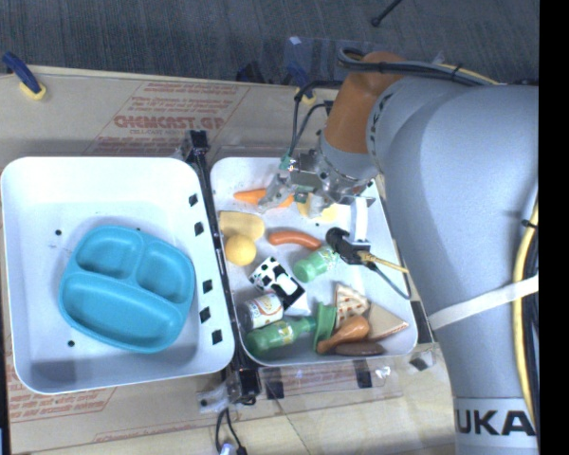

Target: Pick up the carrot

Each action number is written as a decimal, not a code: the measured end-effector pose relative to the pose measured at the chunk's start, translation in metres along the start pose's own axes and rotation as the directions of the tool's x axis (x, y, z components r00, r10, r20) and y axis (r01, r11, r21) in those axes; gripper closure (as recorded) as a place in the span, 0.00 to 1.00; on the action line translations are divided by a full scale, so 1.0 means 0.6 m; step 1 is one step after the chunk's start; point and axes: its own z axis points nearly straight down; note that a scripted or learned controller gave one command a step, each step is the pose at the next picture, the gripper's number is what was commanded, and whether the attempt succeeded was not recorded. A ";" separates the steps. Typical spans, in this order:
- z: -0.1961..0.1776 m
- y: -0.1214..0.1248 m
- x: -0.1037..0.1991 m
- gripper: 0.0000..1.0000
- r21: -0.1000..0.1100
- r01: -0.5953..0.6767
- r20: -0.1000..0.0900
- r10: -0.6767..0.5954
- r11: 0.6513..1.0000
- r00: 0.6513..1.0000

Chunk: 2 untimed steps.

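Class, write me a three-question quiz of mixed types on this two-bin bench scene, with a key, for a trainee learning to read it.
1. True or false: the light blue three-compartment plastic tray lies in the right white bin.
2. Multiple choice: the small orange carrot lies at the right bin's (a) far left corner, (b) near right corner, (c) centre.
3. Short answer: which end of the carrot is nearest the arm's gripper?

Key
1. False; it lies in the left white bin.
2. a
3. Its right end, seen from the camera; the gripper hangs just beside it.

Glossy blue plastic tray (126, 289), smooth white bins (19, 245)
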 end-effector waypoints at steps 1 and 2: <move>-0.020 0.001 -0.001 1.00 0.003 0.006 0.001 -0.006 1.000 1.000; -0.019 -0.001 -0.004 0.00 0.009 0.007 0.005 -0.007 1.000 1.000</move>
